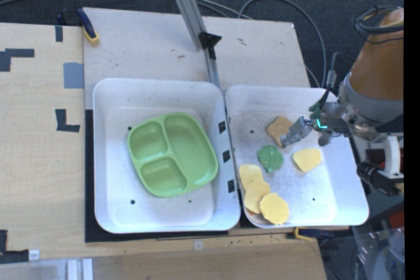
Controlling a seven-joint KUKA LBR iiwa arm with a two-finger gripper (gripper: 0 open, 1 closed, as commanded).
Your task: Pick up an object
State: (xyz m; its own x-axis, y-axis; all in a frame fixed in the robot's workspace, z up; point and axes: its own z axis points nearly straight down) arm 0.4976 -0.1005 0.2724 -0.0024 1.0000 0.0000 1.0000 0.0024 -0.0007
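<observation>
Item: flat tan cookie-shaped piece point(279, 128), lying in the right white bin point(341, 206), upper middle. The grey two-finger gripper point(293, 135) is hovering at its right edge, reaching in from the right; the piece is lying just left of the tips. Whether the claw is apart or together cannot be told, and the wrist is hiding any contact. Nearby: green leafy toy point(270, 158); yellow flat pieces point(307, 159).

The divided tray point(172, 155) lies in the left bin point(105, 141). Right of the tray, the right bin point(341, 200) holds what appear to be food pieces point(265, 197); the gripper point(293, 134) is above them.
</observation>
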